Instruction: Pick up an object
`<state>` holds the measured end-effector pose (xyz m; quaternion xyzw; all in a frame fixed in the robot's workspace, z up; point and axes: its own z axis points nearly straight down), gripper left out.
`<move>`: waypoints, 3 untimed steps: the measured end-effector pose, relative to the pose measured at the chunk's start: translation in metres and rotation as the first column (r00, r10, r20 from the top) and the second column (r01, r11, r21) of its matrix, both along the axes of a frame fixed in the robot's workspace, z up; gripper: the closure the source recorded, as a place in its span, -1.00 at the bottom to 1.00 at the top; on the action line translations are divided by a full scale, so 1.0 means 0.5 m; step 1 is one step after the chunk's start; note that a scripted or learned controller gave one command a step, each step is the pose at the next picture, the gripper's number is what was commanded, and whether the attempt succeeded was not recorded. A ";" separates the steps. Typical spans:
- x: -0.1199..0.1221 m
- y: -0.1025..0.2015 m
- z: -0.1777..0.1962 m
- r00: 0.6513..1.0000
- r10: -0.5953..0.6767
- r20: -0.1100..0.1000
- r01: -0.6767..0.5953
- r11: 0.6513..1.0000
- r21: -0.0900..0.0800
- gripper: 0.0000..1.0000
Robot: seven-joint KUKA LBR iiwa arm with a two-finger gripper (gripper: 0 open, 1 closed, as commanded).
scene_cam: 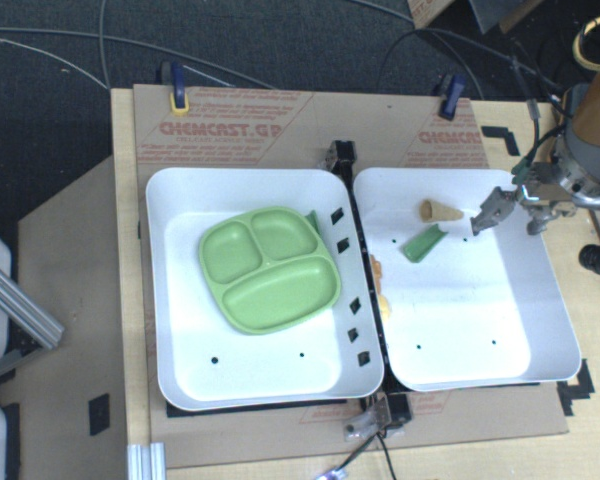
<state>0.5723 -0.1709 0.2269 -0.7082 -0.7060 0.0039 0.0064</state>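
Bright even overhead light, faint shadows, mildly soft focus

This looks like a robot lab or test room. A robot arm (580, 158) reaches over a wooden bench (280, 118) with two white bins (180, 368), and blue clamps (178, 83) hold the board down far to the left of the pincer (510, 213). Loose cables (110, 38) lie on the dark floor beyond it.
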 end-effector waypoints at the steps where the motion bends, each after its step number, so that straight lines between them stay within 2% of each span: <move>1: 0.006 0.001 0.015 1.000 0.003 0.014 -0.003 1.000 -0.003 -1.00; 3: -0.009 -0.007 -0.157 1.000 0.003 0.009 -0.003 1.000 -0.001 -1.00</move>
